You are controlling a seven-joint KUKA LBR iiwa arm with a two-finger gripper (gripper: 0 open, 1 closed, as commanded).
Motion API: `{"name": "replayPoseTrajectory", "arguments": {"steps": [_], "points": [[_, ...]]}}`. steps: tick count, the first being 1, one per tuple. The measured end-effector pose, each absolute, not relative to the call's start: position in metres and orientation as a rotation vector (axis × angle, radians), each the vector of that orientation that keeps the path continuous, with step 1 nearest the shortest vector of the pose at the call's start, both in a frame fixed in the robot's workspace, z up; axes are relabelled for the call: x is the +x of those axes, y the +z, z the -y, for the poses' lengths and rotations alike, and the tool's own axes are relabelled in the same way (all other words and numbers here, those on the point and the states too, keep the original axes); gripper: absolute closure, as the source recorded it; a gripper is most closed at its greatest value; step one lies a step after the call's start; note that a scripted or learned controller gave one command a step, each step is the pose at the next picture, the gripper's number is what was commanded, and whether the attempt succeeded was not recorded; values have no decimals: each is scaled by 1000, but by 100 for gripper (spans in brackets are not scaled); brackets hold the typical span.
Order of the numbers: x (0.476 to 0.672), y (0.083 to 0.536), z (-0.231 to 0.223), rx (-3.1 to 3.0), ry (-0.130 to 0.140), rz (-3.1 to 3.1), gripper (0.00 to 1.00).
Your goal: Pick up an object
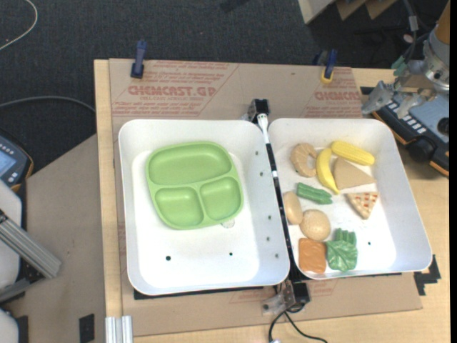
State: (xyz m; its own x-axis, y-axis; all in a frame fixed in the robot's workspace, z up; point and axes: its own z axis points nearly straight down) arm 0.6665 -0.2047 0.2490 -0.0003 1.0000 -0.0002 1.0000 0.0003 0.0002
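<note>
The robot's gripper (377, 97) hangs at the upper right, outside the right bin (407, 191) and above the bench beyond its far corner; whether its fingers are spread or closed cannot be told, and nothing is seen between them. In that bin lie toy foods: a corn cob (352, 151), a banana (326, 170), a pizza slice (364, 204), a green bean pod (314, 193) and a leafy green (343, 250). The left bin (136, 213) holds a green divided plate (193, 184)
</note>
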Motion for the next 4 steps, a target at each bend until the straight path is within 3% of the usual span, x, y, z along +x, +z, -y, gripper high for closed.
{"name": "replayPoseTrajectory", "arguments": {"steps": [1, 3, 4], "points": [[664, 106, 209, 2228, -9, -2228, 0], [667, 85, 173, 2220, -1, -2224, 0], [668, 97, 173, 2217, 1, -2221, 100]]}}
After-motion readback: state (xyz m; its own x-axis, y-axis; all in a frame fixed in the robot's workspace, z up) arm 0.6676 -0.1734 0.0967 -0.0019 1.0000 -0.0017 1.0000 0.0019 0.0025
